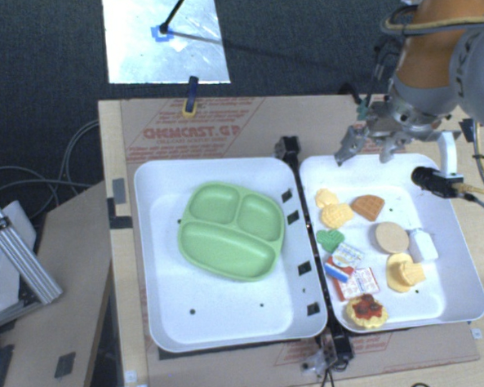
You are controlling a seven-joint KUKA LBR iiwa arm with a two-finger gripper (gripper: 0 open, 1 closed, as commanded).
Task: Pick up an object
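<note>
**Hanging over the far edge of the toy-food bin**

Hanging above the far rim of the right white bin (457,298), the grey two-finger gripper (365,150) has its fingers spread apart with nothing between them. One finger (346,147) points down on the left, and the other sits just to its right. The grey arm with the orange band (448,20) goes up and away behind the gripper, toward the top right.

All the toys lie in the bin below and in front of the gripper, and none of them touches it. Nearest to the gripper is a small yellow waffle-shaped toy (334,211), just under the fingers and a little nearer to us. Beside it, right under the gripper, is an orange wedge like a slice of toast (369,206). Further from the gripper is a round tan cookie-shaped piece (391,237), with a small white block (423,244) touching its right side. Below that is a yellow cheese-like chunk (405,272).

A green leafy toy (331,239) lies to the lower left of the gripper, near the wall between the bins. Under it is a pile of small red, white and blue packets (350,273). Farthest from the gripper is a little yellow tart with red topping (366,311), in the near corner.

Well off to the gripper's left, a light green plastic plate with three sections (231,230) lies in the left white bin (172,315).
</note>
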